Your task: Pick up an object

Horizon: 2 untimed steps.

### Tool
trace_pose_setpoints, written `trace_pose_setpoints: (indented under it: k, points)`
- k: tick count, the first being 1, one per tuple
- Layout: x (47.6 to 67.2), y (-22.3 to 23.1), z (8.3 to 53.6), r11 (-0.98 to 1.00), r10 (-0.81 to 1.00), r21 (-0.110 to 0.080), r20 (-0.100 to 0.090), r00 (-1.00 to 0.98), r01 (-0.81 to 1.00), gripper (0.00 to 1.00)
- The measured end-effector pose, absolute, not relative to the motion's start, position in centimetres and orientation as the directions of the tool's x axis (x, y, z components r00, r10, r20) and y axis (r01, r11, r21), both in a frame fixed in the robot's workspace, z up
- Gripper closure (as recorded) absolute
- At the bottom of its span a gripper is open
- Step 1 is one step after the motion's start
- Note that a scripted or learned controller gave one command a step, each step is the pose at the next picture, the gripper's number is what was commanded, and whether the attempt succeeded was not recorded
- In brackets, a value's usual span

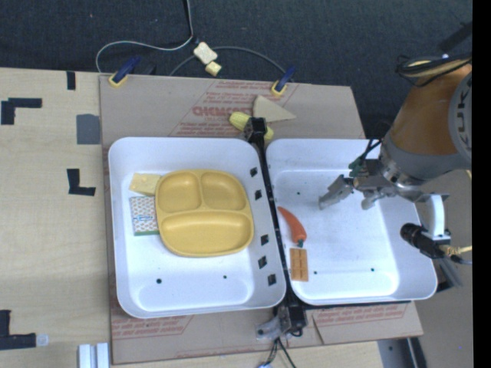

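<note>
Two shallow white bins sat side by side on a cardboard sheet (222,102) laid over the bench. The left bin (123,282) held a yellow divided tray (204,211), with a pale yellow piece (143,182) and a small patterned card (143,215) just beside its left edge. In the right bin (383,282), an orange carrot-shaped object (292,225) lay near the left wall, and a small orange-brown packet (298,265) lay just below it. The arm (430,121) reached in from the right, its gripper (349,192) over the right bin's upper middle, fingers spread apart, apart from both objects.
</note>
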<state>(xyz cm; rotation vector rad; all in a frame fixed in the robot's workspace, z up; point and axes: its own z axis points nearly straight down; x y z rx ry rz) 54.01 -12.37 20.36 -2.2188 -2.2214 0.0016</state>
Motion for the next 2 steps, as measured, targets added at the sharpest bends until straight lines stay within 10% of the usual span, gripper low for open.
trace_pose_setpoints:
  k: [2]
  points:
    - [56.1,-9.4,8.2,0.002,1.0,0.0,-0.003,-0.002,1.0,0.0]
